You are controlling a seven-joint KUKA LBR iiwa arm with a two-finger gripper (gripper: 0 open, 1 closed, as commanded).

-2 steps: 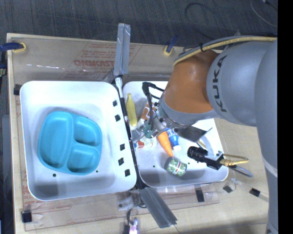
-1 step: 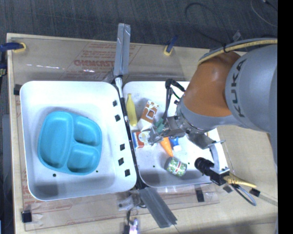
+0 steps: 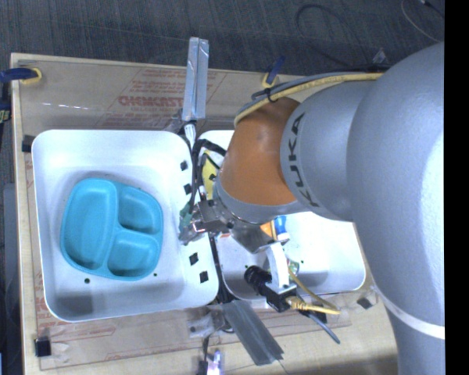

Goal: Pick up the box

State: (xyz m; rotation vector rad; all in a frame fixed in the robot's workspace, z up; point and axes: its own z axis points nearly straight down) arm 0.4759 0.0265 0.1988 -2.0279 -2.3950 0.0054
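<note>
a wooden bench (image 3: 102, 92) with red print is seen on dark carpet, bearing two shallow white bins side by side. the left bin (image 3: 47, 233) holds a blue divided tray (image 3: 111, 228), with bare white floor left around it up to the rim. the right bin (image 3: 340, 268), just beside the left bin, is largely covered by the grey arm (image 3: 375, 155) and its orange band (image 3: 258, 158). the gripper (image 3: 219, 223) is placed low at the dividing rim between the bins. whether the jaws are released or clenched cannot be told. the box cannot be made out.
</note>
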